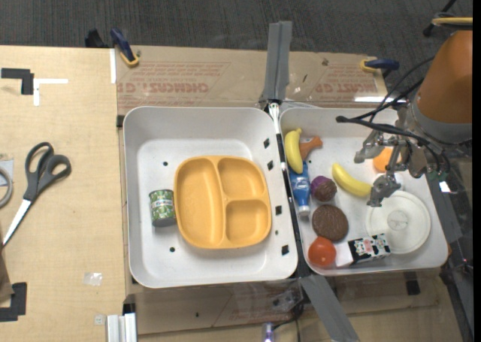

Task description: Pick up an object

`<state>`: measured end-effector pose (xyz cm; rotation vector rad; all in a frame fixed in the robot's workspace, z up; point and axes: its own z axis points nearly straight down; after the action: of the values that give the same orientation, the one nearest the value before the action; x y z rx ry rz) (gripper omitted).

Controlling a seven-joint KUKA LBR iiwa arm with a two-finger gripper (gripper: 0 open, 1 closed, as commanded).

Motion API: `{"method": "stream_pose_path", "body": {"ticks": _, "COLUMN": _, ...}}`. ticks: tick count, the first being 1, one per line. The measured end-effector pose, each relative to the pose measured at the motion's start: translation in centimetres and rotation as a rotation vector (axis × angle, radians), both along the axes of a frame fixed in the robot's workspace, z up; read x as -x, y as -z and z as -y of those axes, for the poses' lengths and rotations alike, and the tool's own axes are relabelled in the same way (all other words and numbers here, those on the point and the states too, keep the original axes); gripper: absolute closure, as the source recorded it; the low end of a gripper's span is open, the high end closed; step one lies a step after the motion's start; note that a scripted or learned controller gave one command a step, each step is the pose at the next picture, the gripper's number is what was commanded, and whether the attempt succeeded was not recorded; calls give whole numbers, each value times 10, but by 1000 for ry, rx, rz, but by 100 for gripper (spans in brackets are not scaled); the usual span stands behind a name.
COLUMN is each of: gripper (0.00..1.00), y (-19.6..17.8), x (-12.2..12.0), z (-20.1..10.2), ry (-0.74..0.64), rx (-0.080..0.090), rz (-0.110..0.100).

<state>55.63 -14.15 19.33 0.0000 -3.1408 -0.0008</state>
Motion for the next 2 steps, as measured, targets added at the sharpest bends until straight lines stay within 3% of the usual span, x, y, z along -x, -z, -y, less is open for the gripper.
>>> {"method": "stream_pose_path", "body": {"ticks": 1, "gripper": 0, "y": 99, "x": -32, "z": -38, "ry": 84, "rx": 1, "rz": 6}}
{"method": "stream_pose_path", "body": {"ticks": 2, "gripper": 100, "y": 89, "x": -33, "z": -38, "ry": 81, "rx": 2, "rz": 10}}
